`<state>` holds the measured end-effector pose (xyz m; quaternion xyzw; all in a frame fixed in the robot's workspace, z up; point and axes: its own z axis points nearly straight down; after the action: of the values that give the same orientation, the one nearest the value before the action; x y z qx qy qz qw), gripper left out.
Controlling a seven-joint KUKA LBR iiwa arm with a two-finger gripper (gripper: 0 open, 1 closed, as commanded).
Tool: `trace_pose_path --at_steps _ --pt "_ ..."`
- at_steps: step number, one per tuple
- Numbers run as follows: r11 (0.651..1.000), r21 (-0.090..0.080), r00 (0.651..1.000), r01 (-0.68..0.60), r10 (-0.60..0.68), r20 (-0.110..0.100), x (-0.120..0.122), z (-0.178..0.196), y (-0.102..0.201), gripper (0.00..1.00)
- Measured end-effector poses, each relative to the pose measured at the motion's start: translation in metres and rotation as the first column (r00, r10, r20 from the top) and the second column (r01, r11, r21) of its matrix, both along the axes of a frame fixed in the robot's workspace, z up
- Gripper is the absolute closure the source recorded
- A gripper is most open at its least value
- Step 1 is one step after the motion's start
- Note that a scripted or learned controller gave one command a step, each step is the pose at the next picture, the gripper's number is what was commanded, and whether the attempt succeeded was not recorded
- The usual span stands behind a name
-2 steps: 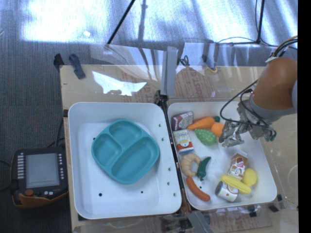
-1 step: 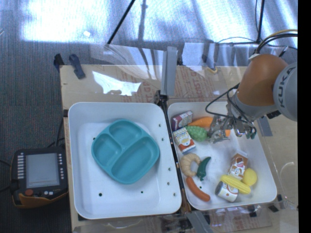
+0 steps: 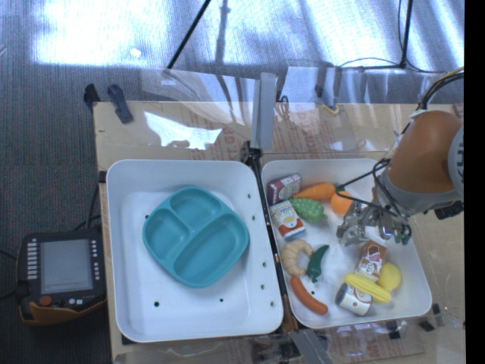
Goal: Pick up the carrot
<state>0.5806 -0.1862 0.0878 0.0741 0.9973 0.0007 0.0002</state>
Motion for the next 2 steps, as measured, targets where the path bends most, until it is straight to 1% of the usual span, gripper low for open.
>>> trace_pose_path --at_steps 1,2 --pt "0.970 0.000 0.970 -0.244 0.244 0.002 0.0326 0.0000 0.0472 1.00" --pt "0.970 0.000 0.970 -0.245 0.245 0.002 0.0326 0.0000 0.0471 0.00"
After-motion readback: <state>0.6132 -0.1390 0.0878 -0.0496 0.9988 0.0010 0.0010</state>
